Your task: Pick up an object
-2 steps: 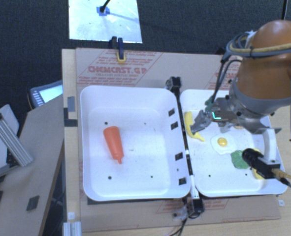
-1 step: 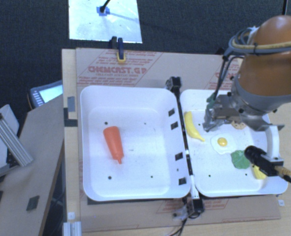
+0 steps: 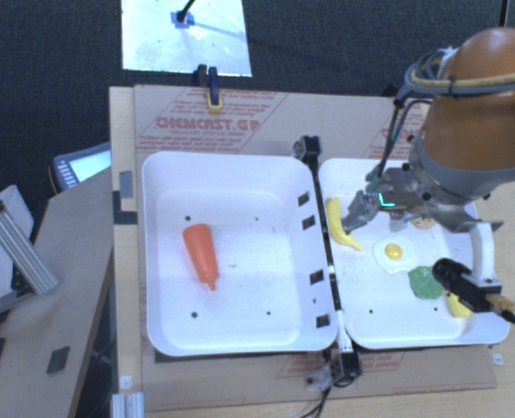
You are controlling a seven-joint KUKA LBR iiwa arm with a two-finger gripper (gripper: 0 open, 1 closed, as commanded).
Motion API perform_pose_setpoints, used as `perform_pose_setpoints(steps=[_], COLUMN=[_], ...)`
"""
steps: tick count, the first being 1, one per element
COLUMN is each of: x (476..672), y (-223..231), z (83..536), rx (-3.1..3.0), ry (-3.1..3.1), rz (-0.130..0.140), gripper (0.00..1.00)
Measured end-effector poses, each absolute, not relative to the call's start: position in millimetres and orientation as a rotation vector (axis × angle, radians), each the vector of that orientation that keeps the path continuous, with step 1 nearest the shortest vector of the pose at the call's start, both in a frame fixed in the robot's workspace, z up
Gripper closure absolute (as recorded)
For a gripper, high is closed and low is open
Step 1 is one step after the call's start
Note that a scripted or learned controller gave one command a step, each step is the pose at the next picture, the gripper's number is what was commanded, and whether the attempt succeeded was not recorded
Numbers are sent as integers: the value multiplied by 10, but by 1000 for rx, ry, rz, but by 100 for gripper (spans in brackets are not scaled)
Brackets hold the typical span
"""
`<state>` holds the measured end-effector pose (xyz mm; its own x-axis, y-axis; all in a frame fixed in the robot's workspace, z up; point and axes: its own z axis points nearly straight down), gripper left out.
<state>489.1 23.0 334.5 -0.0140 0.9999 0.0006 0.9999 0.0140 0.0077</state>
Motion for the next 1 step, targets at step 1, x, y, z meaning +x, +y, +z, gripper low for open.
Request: perform_pose_setpoints(steps=[1], x=[5671], y=[56], z=[3061], rx=[2219], ry=[2219], rz=[1], gripper=[0])
